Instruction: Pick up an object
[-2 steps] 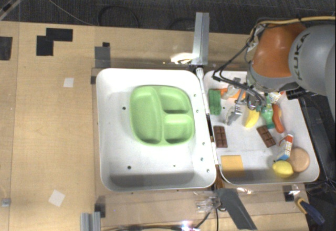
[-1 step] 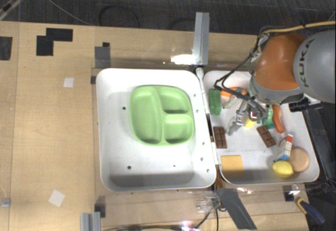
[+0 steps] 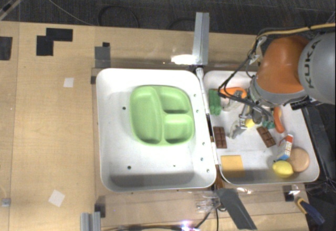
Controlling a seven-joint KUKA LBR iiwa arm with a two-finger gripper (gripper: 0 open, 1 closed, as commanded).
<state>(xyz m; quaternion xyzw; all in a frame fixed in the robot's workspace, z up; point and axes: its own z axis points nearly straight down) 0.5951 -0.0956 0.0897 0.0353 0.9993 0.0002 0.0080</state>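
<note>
No object is being held yet; the nearest, a brown bar (image 3: 266,136), is lying just right of the gripper (image 3: 242,126), whose claw state cannot be told. A straight descent over one isolated piece is being advised. Being counted: two brown bars, one lemon (image 3: 283,168), one green tray (image 3: 160,114).

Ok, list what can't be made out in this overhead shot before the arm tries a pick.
- Gripper, camera view: small and dark against the clutter; finger state unreadable, and whether it touches anything.
- Orange object in the right bin: partly covered by the arm and cables; identity unclear.
- Red item: upper end hidden under the wrist.
- Small tube beside the brown ball: too small to identify.
- Green block: too blurred to identify.
</note>
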